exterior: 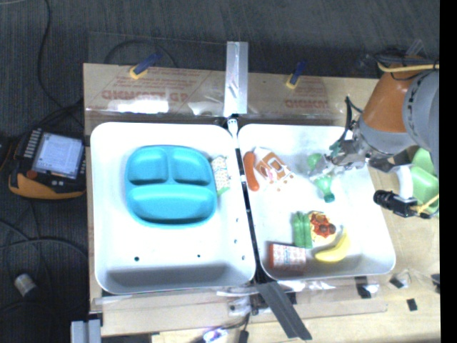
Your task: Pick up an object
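My gripper (341,154) sits low over the upper right part of the right bin (371,213), reaching in from the right edge. Cannot tell its state from this angle; the metal parts blur together. Nothing visibly held.

Just left of the gripper: a green bottle-like object (319,171), pale and translucent, lying tilted, its teal cap end (328,195) pointing down toward the bin floor. It appears close to the gripper, possibly touching; contact not resolvable.

Further left, near the divider: a red sausage-shaped toy (249,171) standing lengthwise, and beside it an orange-and-white packet (273,168).

Lower in the same bin: a small green-and-red package (313,228), a yellow banana (334,249) curled just below and right of it, and a flat red-and-white box (287,255) at the bottom left corner.

Left bin (114,249): a blue divided tray (171,184), three compartments, lying flat. A small pale patterned item (220,173) sits at its right edge.

Above my wrist, the orange band (384,107) is in view. Outside the bins, far left on the floor, a handheld screen unit (53,159).
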`<state>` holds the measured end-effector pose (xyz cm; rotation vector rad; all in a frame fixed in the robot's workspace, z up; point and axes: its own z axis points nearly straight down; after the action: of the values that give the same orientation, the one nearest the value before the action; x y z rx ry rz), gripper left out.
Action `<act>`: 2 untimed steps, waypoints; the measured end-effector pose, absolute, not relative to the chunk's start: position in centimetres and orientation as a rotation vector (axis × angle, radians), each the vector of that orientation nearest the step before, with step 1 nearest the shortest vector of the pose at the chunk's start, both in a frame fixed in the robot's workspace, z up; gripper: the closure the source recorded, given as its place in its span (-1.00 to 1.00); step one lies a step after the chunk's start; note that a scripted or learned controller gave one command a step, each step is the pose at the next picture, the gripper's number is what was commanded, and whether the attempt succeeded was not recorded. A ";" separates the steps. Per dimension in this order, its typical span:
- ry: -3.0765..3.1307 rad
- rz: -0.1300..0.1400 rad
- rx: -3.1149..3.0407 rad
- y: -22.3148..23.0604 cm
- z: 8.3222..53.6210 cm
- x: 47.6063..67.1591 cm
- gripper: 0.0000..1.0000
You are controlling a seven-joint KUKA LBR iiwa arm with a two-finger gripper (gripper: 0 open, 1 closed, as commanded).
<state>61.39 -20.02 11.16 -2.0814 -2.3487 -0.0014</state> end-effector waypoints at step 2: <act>-2.514 0.003 -1.886 -12.3 21.4 63.4 1.00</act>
<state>63.37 -12.31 21.39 -1.8856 -2.5138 0.0026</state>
